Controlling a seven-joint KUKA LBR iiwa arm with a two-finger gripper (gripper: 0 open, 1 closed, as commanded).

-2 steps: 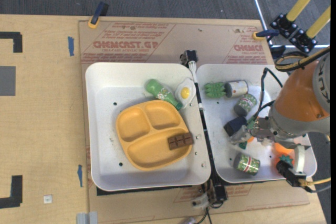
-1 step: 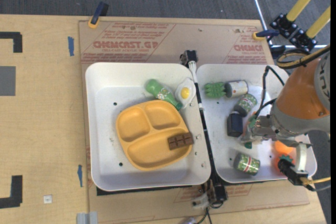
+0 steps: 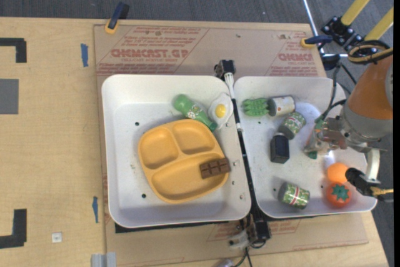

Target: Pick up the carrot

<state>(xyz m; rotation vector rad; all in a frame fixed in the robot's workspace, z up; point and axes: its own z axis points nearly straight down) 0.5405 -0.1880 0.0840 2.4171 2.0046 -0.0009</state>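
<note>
1. Camera view: highest, so nearest the lens, is the grey arm (image 3: 369, 103), hanging over the right bin (image 3: 294, 214) at its 3 o'clock side.
2. I cannot tell how far the jaws (image 3: 325, 136) are open.
3. A slim orange piece with a green end, which I take for the carrot (image 3: 310, 146), lies just beside the jaws at their 9 o'clock. Its long axis runs roughly from 12 to 6.

The arm (image 3: 374, 100) is grey, and it has a wide orange band (image 3: 375, 94) above the wrist. Below the band sits a grey metal part with silver pieces. The gripper (image 3: 325, 137) looks metallic. Black cables (image 3: 337, 94) run along the arm.
</note>
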